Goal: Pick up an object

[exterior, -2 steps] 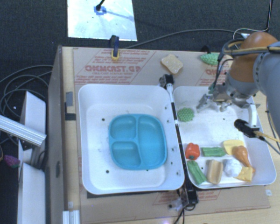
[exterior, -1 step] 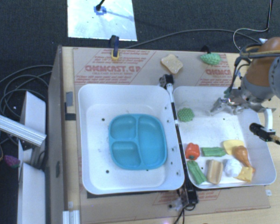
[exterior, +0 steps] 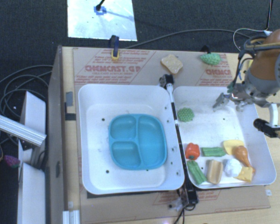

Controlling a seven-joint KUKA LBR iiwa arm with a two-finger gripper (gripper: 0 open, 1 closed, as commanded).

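Nothing is being carried: the gripper is hovering, fingers spread and empty, at the right bin's twelve o'clock. Candidate objects, including a red pepper, are lying at six o'clock; the entire pick remains.

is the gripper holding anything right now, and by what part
Nothing is held: the gripper hangs open above bare floor of the right bin.

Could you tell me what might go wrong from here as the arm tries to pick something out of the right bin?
1. The toys at the near edge of the right bin lie packed together: going for the red pepper could nudge the green piece beside it.
2. The gripper sits near the bin's far rim, so a descent there may meet the wall.
3. The green ball may roll off.
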